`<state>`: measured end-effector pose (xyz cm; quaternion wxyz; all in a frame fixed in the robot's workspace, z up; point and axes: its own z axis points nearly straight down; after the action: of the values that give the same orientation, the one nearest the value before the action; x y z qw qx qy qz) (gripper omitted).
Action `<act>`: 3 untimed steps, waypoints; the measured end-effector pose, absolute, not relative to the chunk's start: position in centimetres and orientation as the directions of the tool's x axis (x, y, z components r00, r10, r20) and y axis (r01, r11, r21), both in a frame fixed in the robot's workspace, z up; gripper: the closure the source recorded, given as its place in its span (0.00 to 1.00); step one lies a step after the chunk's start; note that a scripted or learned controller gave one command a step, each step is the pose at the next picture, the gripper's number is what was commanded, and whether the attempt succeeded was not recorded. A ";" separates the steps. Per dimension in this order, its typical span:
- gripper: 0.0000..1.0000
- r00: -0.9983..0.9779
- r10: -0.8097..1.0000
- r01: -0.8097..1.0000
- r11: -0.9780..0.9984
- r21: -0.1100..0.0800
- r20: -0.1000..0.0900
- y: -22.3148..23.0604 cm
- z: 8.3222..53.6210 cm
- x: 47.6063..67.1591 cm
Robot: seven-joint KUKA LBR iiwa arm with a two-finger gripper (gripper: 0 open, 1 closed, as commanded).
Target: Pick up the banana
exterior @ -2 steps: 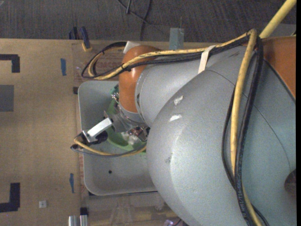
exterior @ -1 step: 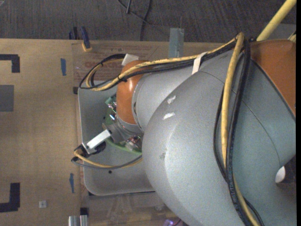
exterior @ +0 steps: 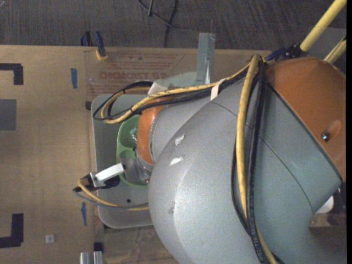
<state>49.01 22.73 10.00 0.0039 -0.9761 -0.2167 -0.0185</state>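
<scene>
where the arm [exterior: 231,169] looms, banana stays hidden.

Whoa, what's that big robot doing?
The big grey arm is leaning way over a white bin on the wooden bench, so it blocks most of what is inside. Yellow and black cables run along it. Something green peeks out beneath its orange band. It is meant to pick up a banana, but the arm hides whether it has one.
</scene>
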 end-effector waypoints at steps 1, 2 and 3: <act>1.00 0.980 0.198 0.198 -0.980 0.000 0.000 22.4 24.8 53.4; 1.00 0.974 0.225 0.225 -0.974 0.000 -0.003 22.4 17.4 47.9; 1.00 0.926 0.377 0.377 -0.926 0.001 0.000 22.4 29.2 54.5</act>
<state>54.51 22.39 29.20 -0.0006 -0.9814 -0.1920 0.0000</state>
